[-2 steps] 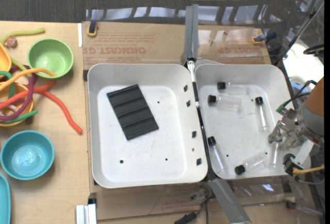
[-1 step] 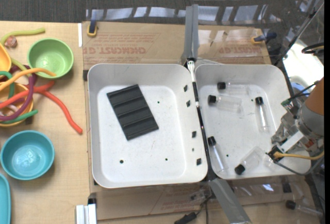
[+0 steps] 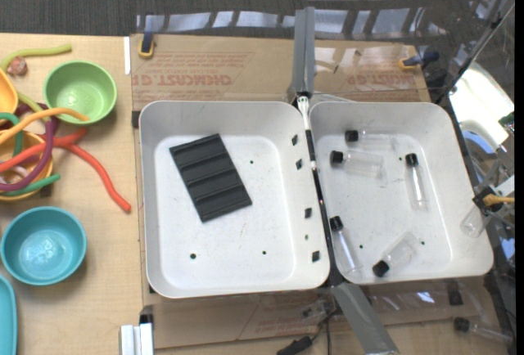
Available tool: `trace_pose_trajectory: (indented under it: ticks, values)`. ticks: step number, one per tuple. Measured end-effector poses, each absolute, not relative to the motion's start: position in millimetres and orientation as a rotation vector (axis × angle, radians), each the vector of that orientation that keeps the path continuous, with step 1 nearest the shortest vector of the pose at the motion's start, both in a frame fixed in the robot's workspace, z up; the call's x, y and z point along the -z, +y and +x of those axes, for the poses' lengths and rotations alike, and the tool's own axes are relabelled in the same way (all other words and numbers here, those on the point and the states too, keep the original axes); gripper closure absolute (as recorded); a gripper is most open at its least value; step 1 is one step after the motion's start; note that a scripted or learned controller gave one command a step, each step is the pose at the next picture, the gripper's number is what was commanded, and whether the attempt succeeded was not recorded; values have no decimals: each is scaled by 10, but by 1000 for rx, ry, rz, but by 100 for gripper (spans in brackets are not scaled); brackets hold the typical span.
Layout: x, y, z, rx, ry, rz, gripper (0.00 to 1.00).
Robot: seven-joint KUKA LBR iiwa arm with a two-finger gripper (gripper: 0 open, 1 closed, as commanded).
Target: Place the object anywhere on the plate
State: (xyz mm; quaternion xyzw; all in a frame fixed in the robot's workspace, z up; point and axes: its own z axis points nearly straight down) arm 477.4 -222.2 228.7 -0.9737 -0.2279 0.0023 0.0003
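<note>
This looks like a robotics lab bench: two shallow white plastic bins (image 3: 164,206) sit side by side on flattened brown cardboard (image 3: 213,79) held down by clamps, with a grey metal divider post (image 3: 304,51) between them. Clear plastic vials with black caps (image 3: 416,178) lie scattered in the right bin. Test props crowd the wooden tabletop (image 3: 98,247) at left, including a green plastic bowl (image 3: 79,92).

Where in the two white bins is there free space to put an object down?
The left bin has bare floor right of and below the black ridged plate, toward the divider. The right bin is crowded: clear vials with black caps lie scattered; only its centre is free.
</note>
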Motion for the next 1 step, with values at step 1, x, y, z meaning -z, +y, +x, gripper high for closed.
trace_pose_trajectory:
  ticks: [1]
  values:
    - [-1572, -1695, 4766, -8, -979, -2982, 100]
